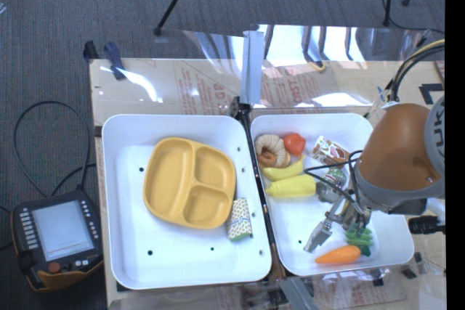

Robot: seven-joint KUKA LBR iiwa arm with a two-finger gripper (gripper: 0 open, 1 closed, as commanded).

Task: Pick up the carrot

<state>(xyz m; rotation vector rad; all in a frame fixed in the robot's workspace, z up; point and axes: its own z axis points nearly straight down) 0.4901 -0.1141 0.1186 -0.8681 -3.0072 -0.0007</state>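
**Two bins, carrot at the right bin's front edge**

Two shallow white bins sit side by side on the bench. Off the bench at far left, a pendant controller [59, 234] rests on the floor. The left bin [123, 229] carries a yellow divided plate [190, 182], with a small patterned packet [240, 218] just beside the plate's lower right corner.

The right bin [290, 250] holds a cluster near its back left: a brown pretzel-like toy [269, 150], a red tomato [294, 144], a banana [284, 170] and a yellow corn cob [292, 188], with a small printed carton [330, 152] further right. The gripper [317, 240] hangs low over the bin floor, its fingers close together with nothing between them. The carrot [339, 255] lies just right of the fingertips, orange body across the bin's front, green top [360, 236] under the wrist.
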